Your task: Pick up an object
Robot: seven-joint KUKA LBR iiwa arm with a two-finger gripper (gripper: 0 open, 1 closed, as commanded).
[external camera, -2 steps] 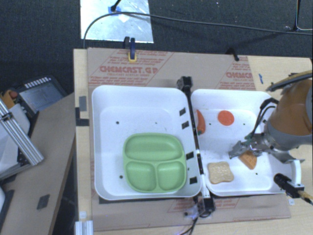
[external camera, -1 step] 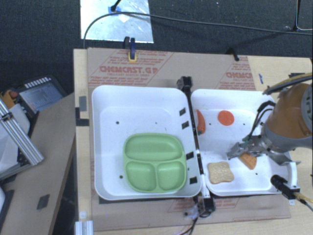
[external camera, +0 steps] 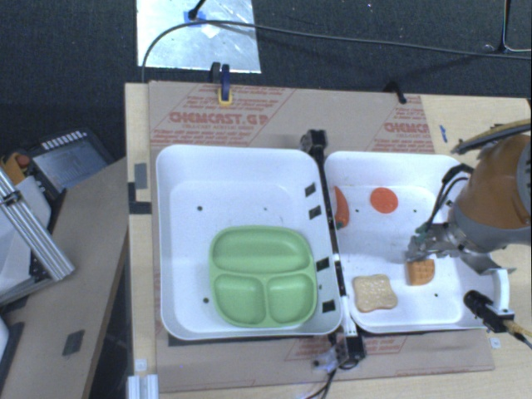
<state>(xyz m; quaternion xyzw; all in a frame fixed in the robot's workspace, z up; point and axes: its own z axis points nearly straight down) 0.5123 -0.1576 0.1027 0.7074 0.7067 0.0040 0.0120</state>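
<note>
In the right bin (external camera: 440,166) lie a slice of toast (external camera: 374,293), an orange round disc (external camera: 383,199), an orange-red piece (external camera: 340,207) against the left wall, and a small orange cracker-like square (external camera: 421,272). My gripper (external camera: 422,250) hangs low in this bin, directly above and touching the top of the orange square. The arm's grey and orange wrist covers the bin's right side.
The left bin (external camera: 179,173) holds a green three-compartment plate (external camera: 263,274) at its front. A black clip bar (external camera: 326,223) runs between the two bins. Cardboard lies under both bins, and a cable and a yellow clamp (external camera: 224,86) are at the back.
</note>
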